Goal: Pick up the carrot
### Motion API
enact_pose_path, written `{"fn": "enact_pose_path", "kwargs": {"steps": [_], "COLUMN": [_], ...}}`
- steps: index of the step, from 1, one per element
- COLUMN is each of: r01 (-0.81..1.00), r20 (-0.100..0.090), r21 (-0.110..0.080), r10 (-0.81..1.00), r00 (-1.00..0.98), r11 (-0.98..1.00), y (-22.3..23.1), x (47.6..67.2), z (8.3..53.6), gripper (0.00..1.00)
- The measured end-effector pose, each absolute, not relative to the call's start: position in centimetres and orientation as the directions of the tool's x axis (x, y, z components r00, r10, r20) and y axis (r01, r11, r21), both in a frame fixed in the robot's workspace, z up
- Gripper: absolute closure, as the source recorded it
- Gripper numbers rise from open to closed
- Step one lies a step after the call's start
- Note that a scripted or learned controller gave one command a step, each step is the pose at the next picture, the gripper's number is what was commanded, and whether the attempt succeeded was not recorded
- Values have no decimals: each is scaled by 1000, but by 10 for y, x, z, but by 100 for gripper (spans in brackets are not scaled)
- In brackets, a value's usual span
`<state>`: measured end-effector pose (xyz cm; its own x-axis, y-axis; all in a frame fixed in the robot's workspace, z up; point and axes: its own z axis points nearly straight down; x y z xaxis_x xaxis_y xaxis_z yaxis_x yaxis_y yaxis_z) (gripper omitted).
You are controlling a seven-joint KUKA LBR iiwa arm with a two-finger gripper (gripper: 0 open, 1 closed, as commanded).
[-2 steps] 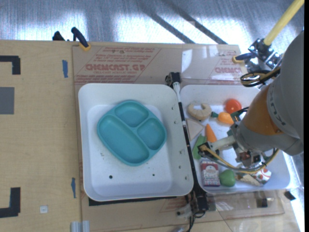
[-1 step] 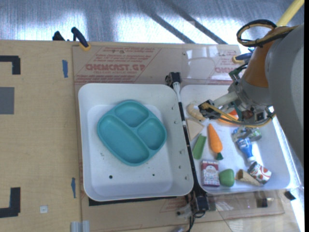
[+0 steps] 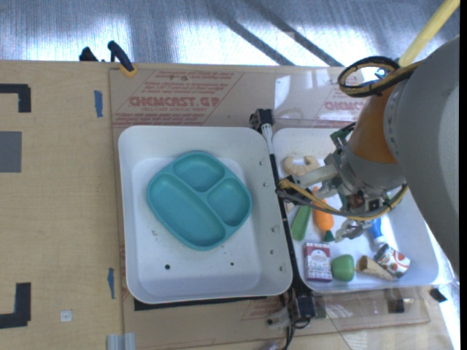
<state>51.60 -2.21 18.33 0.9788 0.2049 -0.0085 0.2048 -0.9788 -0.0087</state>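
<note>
We see the pincer (image 3: pixel 349 223) low over the right bin (image 3: pixel 427 257), its wrist wrapped in loose cables, and we cannot tell whether it is open or closed, or whether it grips anything. The carrot (image 3: pixel 322 219) lies in that bin just left of the pincer, its orange body partly covered by the wrist hardware, so contact between the two is unclear to us. A long green vegetable (image 3: pixel 299 222) lies just left of the carrot. Nearer to us sit a small red box (image 3: pixel 317 261), a round green fruit (image 3: pixel 343 267) beside it and a cone-shaped toy (image 3: pixel 385 263) to the right. The left bin (image 3: pixel 139 268) holds a teal divided plate (image 3: pixel 198 199).
</note>
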Motion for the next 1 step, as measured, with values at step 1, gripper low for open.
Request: {"fn": "enact_pose_path", "kwargs": {"steps": [1], "r01": [203], "r20": [-9], "r21": [-7], "r10": [203], "r00": [979], "r11": [-979], "y": [-24], "x": [516], "z": [183], "gripper": [0]}}
